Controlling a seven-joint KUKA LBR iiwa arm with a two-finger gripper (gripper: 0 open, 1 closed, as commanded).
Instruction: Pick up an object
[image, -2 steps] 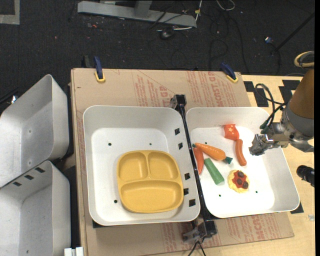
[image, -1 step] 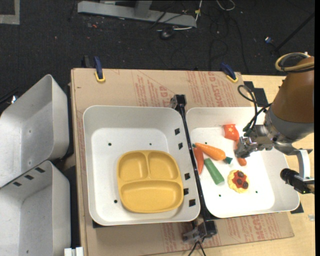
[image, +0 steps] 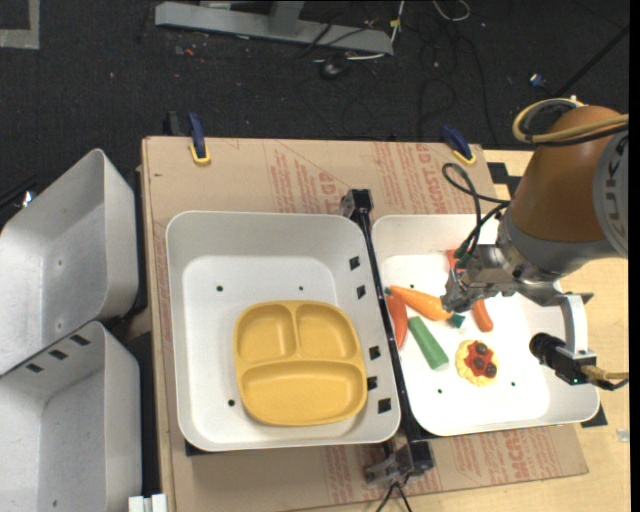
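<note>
The grey two-finger gripper (image: 462, 297) hangs low in the right shallow white bin (image: 520, 410), crowded by an orange plastic carrot (image: 418, 301) and green stick (image: 427, 342); the left white bin (image: 200, 300) holds a yellow compartment tray (image: 298, 362).

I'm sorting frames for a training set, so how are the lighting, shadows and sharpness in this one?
Camera view: even, soft lighting; the two white bins read bright without blown-out glare; the yellow tray is crisp with a faint shadow at its rim; the small items in the right bin, such as the green piece, are sharp; the arm's orange band looks slightly soft; the floor above the bench is dark.
</note>
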